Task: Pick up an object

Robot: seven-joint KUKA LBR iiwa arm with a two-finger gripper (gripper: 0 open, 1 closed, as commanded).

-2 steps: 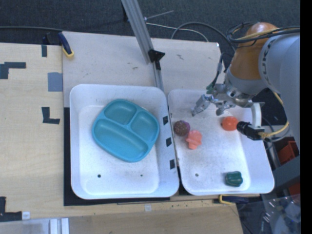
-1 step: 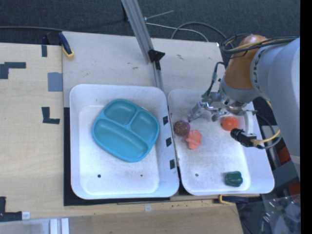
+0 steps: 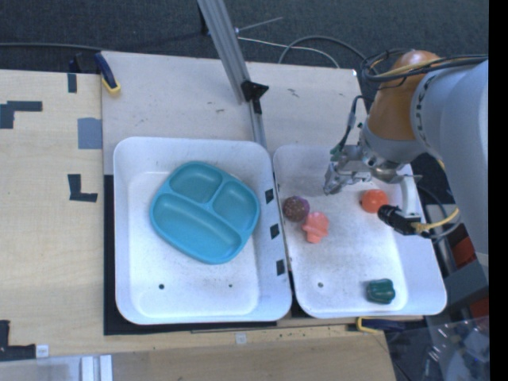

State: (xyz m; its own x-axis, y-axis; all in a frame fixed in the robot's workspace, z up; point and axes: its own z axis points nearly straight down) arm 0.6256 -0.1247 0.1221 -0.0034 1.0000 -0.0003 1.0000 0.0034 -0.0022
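Toys — a purple ball (image 3: 296, 207), a pink thing (image 3: 316, 227), an orange ball (image 3: 371, 202) — sit loose in the right bin (image 3: 349, 296) for grabbing, and I cannot tell whether the jaws (image 3: 336, 182) above are open.

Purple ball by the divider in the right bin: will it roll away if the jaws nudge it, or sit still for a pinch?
The purple ball looks round, so a sideways nudge would probably roll it. The pink toy sits close beside it and might stop it on that side. Its surface looks mottled, perhaps rough, which may help grip. It looks small, likely light.
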